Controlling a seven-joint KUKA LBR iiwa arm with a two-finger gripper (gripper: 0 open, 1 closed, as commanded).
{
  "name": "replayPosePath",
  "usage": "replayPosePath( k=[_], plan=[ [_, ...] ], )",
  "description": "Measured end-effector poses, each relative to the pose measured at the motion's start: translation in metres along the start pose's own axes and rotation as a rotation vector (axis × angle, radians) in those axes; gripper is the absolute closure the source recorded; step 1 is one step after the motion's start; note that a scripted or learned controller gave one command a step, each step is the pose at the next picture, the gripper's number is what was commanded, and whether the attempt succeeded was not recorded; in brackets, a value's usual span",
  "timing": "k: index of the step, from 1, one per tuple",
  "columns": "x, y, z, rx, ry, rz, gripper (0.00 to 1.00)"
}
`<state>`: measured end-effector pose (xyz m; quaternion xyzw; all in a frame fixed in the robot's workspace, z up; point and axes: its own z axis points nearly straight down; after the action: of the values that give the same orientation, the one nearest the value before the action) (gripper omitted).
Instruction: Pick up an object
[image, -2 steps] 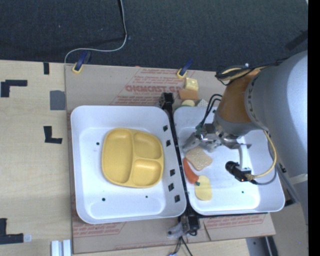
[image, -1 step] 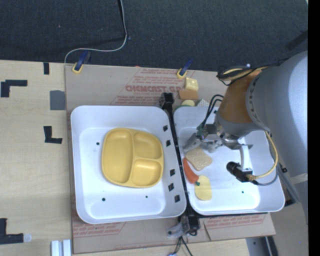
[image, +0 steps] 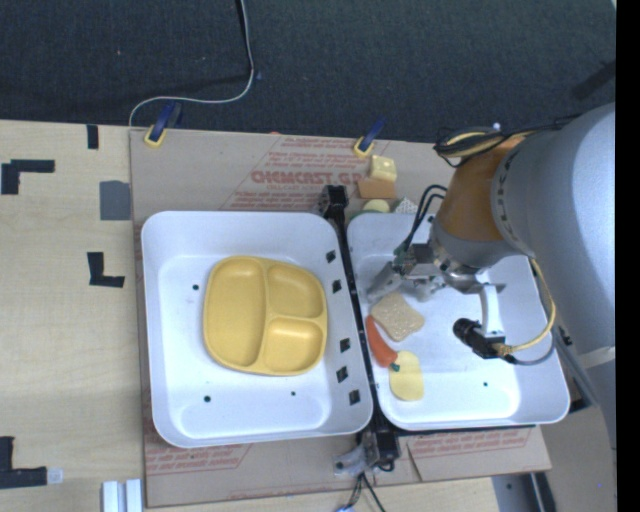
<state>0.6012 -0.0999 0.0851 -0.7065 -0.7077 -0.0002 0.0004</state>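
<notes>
The right bin (image: 520, 395) holds a tan slice of toast (image: 398, 318), an orange-red carrot-like piece (image: 381, 343) and a yellow fruit with a green stem (image: 405, 382), all near its left wall. My gripper (image: 398, 281) hangs low in this bin, just above and behind the toast, at the end of the grey arm with its orange band (image: 472, 205). Nothing can be seen held in it.
The left bin (image: 170, 260) contains a yellow divided plate (image: 265, 314). Behind the right bin lie a tan block (image: 377, 186), a small yellow block (image: 384, 165) and a pale round piece (image: 375, 207). A black cable fitting (image: 475, 336) hangs off the wrist over the right bin.
</notes>
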Motion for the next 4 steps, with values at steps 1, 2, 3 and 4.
replayPosePath(
  k=[1, 2, 3, 4],
  plan=[
    [0.0005, -0.0082, -0.0004, -0.003, -0.003, 0.0, 0.0],
    [0.0059, -0.0022, 0.0, -0.001, -0.002, 0.0, 0.0],
    [-0.0012, -0.0037, -0.0002, -0.002, -0.001, 0.0, 0.0],
    [0.0053, -0.0018, 0.0, -0.002, -0.003, 0.0, 0.0]
  ],
)
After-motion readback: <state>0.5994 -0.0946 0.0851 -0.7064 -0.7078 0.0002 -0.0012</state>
